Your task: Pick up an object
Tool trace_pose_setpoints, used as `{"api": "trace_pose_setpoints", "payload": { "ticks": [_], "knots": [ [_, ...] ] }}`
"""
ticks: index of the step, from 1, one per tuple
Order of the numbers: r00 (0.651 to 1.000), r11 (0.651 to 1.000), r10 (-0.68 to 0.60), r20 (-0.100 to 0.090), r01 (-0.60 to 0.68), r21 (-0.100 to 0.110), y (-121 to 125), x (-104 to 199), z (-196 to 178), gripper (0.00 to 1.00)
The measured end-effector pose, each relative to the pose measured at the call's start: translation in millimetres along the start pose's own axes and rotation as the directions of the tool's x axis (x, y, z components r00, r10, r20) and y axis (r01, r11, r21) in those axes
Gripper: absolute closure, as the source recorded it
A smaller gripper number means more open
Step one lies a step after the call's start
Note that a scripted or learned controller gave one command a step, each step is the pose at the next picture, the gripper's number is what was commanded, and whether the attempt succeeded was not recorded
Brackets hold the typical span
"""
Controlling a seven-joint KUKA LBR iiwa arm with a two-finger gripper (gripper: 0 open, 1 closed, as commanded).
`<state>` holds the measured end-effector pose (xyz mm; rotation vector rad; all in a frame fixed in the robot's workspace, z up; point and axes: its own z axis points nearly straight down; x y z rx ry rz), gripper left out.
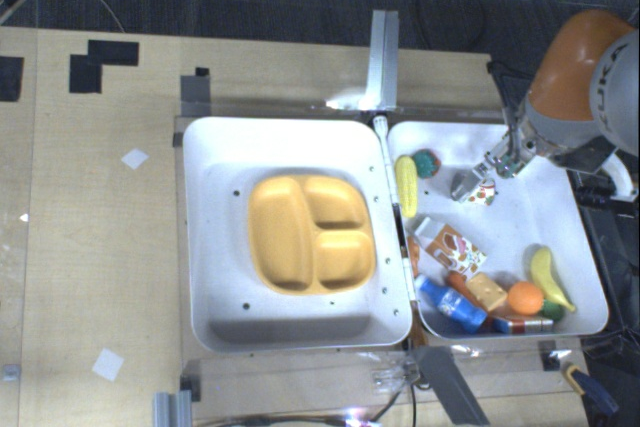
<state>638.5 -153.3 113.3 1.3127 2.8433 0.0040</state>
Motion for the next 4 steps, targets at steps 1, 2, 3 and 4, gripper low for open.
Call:
{"api": "trace_pose_setpoints", "payload": {
  "ticks": [1, 2, 3, 4],
  "knots": [
    [0.946, 0.946, -0.323, 0.004, 0.323, 0.0, -25.5, -48.6, -8.3, 0.0],
    [0.957, 0.957, -0.291, 0.001, 0.291, -0.001, -19.2, -4.4, 24.6, 0.0],
    [0.959, 0.959, -0.283, 0.004, 0.283, -0.001, 44.9, 39.8, 23.5, 0.0],
    [0.952, 0.952, -0.307, 0.004, 0.307, 0.0, 8.8, -24.5, -13.7, 0.0]
  ]
}}
